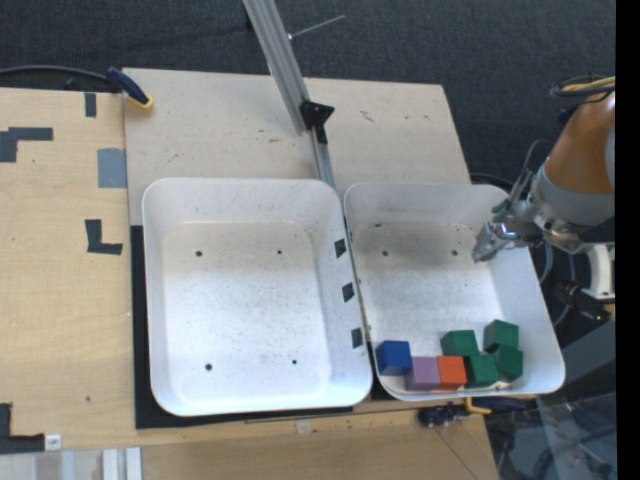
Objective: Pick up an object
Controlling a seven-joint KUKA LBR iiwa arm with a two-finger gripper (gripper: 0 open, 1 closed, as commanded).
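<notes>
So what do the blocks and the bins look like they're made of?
Blocks: probably painted wood or foam, with flat matte colours, crisp square edges and no glare. Bins: likely thin moulded plastic, white and smooth, with rounded rims and corners; grey scuffs speckle the floors. The look leaves both open.

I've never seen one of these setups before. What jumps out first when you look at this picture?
The bright cluster of small blocks stands out, blue, purple, orange and green, huddled in the near corner of the right-hand white bin. Next is the grey arm with its orange band, coming in from the right, its hand hanging over that bin's far right side, well away from the blocks. The left bin sits beside it.
</notes>
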